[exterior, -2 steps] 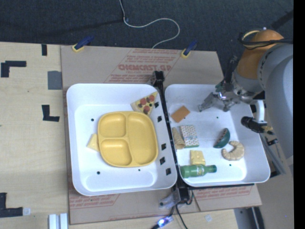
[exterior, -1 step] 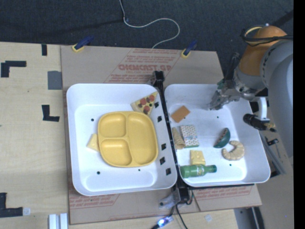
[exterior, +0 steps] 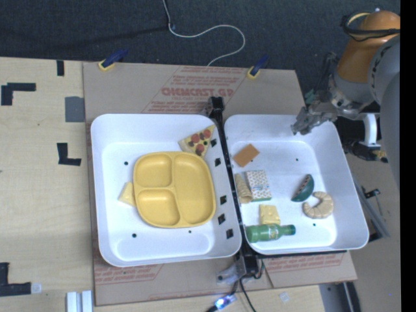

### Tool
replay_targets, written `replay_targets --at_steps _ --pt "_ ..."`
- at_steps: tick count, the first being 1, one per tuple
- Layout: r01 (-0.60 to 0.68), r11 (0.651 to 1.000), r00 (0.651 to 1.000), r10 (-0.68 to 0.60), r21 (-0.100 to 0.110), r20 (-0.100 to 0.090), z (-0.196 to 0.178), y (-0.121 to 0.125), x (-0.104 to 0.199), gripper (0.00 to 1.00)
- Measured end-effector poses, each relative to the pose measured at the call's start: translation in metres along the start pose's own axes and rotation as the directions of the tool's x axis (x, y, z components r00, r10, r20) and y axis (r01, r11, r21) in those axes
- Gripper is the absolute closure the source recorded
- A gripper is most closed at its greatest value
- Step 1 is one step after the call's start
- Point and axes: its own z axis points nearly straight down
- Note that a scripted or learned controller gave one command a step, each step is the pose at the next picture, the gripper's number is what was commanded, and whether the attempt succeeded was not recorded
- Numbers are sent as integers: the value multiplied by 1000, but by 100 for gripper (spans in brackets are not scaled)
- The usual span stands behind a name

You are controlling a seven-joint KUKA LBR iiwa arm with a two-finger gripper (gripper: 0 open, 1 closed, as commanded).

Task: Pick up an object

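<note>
My gripper point(exterior: 303, 125) hangs over the far right corner of the right bin point(exterior: 344, 174), with nothing visible between its fingers. In the right bin lie an orange cracker point(exterior: 246, 155), a patterned packet point(exterior: 258, 184), a tan roll point(exterior: 243, 188), a yellow cheese block point(exterior: 269, 214), a green bottle point(exterior: 270, 233) on its side, a teal wedge point(exterior: 303, 188) and a croissant point(exterior: 318, 205). All of them lie below and to the left of the gripper, apart from it.
The left bin point(exterior: 107, 174) holds a yellow divided plate point(exterior: 174, 189), a pizza slice point(exterior: 198, 142) at its far right and a yellow wedge point(exterior: 126, 193) by the plate's left side. Cardboard lies beneath both bins. A white cable point(exterior: 208, 32) loops behind them.
</note>
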Motion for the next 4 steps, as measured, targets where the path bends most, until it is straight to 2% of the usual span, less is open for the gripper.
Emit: replay_targets --at_steps 1,2,3,4 --pt "0 1000 1000 0 1 0 -54 -7 7 100" --pt "-1 1000 1000 1 4 -1 -70 -6 8 100" --pt "1 1000 1000 -1 8 -1 -79 -44 50 100" --pt "0 1000 1000 0 10 -1 -73 -90 83 100"
